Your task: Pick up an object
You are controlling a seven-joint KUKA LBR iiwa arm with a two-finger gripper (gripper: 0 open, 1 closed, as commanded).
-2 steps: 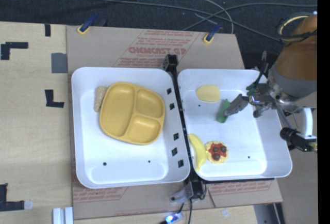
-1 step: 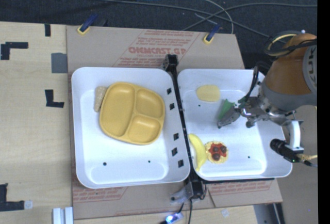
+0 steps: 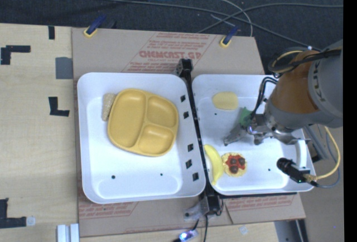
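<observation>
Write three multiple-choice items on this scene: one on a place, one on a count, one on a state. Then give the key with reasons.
1. Where does the yellow divided plate lie?
A. left bin
B. right bin
C. on the cardboard

2. How many compartments does the plate have?
A. two
B. three
C. five

3. How does the banana lie?
A. upright against the arm
B. on the plate
C. flat by the right bin's left wall

Key: 1 A, it sits within the left bin; 2 B, ridges divide it into three; 3 C, it lies on the right bin floor beside the divider.
</observation>
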